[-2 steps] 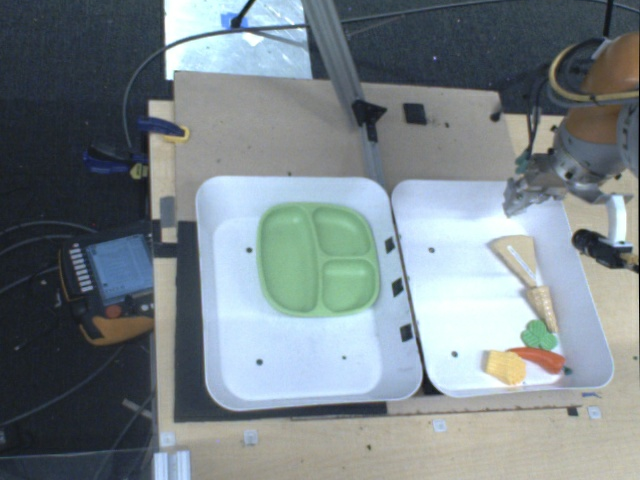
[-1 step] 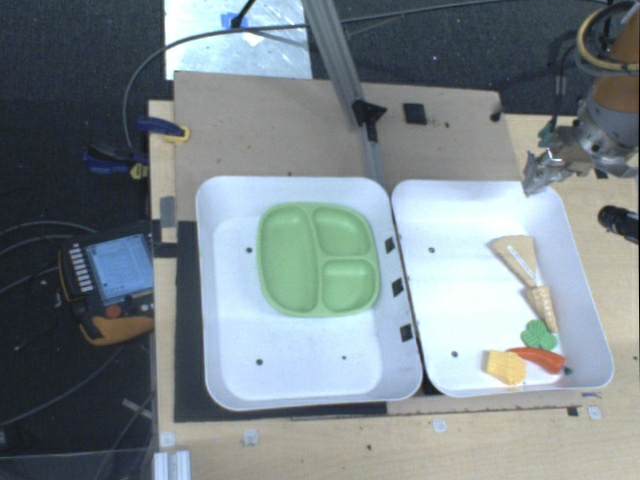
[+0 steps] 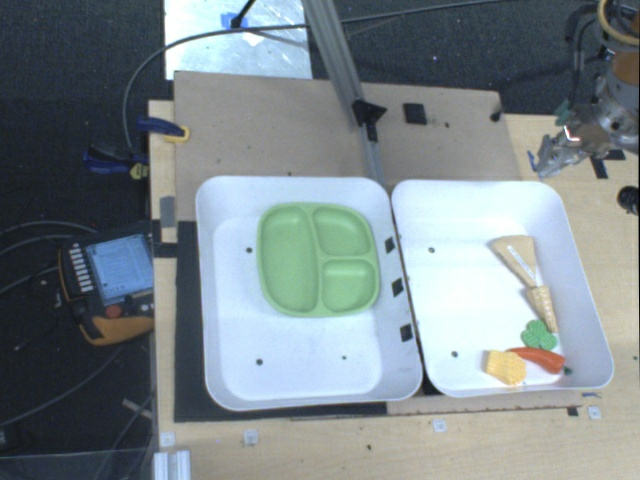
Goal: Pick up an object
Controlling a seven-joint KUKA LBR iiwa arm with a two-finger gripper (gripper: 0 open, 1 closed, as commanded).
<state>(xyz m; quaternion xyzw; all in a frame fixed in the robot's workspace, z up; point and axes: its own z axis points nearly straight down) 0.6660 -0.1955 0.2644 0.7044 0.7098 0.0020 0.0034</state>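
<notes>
The right bin (image 3: 470, 203) holds several small toy foods along its right side: a tan wedge (image 3: 515, 256), a cone-shaped piece (image 3: 543, 303), a green piece (image 3: 538, 334), a red-orange carrot-like piece (image 3: 537, 357) and a yellow piece (image 3: 506, 367). My gripper (image 3: 560, 151) hangs at the upper right, above the bench beyond the right bin's far right corner, well away from the toys. Nothing shows between its fingers.
The left bin (image 3: 225, 358) carries a green divided plate (image 3: 318, 258). A grey pole (image 3: 335, 48) slants down to the bins' far edge. Cables, clamps and a blue-screened handheld unit (image 3: 110, 273) lie off the bench at left.
</notes>
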